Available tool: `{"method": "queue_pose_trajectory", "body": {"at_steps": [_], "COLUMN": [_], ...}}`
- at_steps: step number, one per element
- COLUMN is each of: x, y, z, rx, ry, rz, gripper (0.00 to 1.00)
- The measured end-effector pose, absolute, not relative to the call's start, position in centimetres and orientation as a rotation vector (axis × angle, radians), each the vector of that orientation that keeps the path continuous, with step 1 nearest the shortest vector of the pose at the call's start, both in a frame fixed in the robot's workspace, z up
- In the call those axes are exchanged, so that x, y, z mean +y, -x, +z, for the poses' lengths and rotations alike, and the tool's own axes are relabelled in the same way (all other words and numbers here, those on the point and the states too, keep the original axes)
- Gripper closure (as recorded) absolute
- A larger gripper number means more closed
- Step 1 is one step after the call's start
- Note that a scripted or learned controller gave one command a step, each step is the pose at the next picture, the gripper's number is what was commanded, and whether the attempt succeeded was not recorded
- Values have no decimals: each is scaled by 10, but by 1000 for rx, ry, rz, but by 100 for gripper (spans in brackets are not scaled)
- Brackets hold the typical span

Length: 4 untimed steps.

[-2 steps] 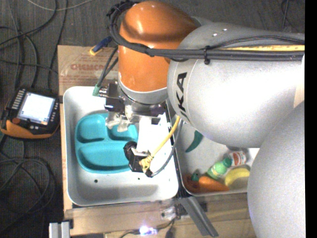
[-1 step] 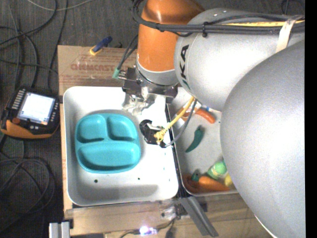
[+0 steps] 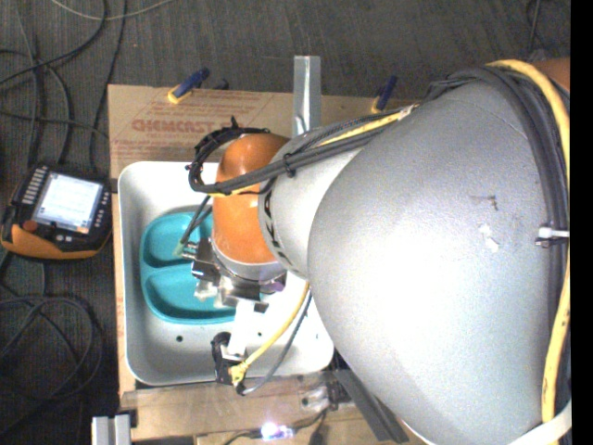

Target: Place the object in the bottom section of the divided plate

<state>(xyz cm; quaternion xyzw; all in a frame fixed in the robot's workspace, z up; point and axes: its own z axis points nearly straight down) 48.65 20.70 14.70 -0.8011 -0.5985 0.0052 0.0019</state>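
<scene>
Nearest the camera, filling the right and centre of the view, one large grey arm housing [image 3: 435, 258] blocks most of the bench; a bundle of black and yellow cables [image 3: 547, 156] runs over its top right. Below it, one orange band [image 3: 243, 207] sits above the wrist, and the wrist hardware with the gripper [image 3: 222, 290] hangs over the left bin; its fingertips are masked by the wrist body and cabling, so I cannot tell how the gripper is set or whether it has anything. One white bin [image 3: 139, 341] is visible in part; the second bin lies under the arm and cannot be made out. Inside the visible bin lies one teal divided plate [image 3: 167, 267], two of its sections showing, the right side cut off by the wrist. The object to be placed cannot be identified; a small purplish bit at the wrist's right edge is too small to name. Farther off: one brown cardboard sheet [image 3: 157, 123] under the bin, two blue-and-yellow clamps [image 3: 188, 84] at its far edge, one handheld pendant [image 3: 60, 211] on the floor at left, loose cables on dark carpet.
</scene>
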Motion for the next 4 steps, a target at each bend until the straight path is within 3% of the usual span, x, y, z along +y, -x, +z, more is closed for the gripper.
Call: {"method": "queue_pose_trajectory", "body": {"at_steps": [1, 2, 3, 4], "x": [231, 210, 233, 233], "y": [-578, -505, -496, -496], "z": [223, 98, 199, 199], "rx": [-1546, -1004, -734, -730], "ry": [2741, 2978, 3057, 3058], "rz": [12, -1, 13, 13], "gripper": [100, 100, 100, 0]}}
